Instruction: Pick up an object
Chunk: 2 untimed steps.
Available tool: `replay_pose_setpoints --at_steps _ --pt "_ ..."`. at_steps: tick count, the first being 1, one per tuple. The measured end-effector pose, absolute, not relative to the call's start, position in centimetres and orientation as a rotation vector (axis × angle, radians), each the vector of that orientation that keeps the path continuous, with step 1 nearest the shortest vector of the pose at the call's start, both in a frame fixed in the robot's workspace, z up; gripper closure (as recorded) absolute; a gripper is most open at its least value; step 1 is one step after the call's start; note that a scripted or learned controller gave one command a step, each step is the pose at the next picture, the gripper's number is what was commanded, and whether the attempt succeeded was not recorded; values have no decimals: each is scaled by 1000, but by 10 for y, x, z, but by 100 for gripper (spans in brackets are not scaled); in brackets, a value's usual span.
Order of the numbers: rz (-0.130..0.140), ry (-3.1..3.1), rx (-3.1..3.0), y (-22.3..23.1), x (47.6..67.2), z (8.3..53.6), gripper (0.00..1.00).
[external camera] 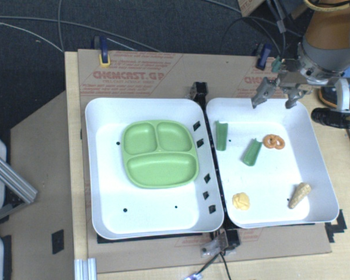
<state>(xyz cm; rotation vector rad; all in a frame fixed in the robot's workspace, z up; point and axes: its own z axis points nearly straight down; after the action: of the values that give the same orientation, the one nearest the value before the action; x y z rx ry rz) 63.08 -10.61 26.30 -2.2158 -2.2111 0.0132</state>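
From above, the gripper [275,101] hovers over the right bin's [321,156] far edge, fingers apart and holding nothing. The pretzel [273,142] lies nearest below, untouched; descent, grasp and lift all remain.

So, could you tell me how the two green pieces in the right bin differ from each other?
The green piece by the divider lies close to the right bin's left wall, while the other green piece lies nearer the bin's middle, beside the pretzel. The first stands nearly straight up and down in the view; the second is tilted, its top leaning right. The second looks slightly thicker. Both are elongated, similar green, and lie apart from the gripper.
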Motion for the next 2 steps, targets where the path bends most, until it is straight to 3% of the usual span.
replay_pose_setpoints --at_steps 1,2 --pt "1 -2221 -2220 -106 633 270 0" --pt "5 -2218 -2218 -106 631 228 0"
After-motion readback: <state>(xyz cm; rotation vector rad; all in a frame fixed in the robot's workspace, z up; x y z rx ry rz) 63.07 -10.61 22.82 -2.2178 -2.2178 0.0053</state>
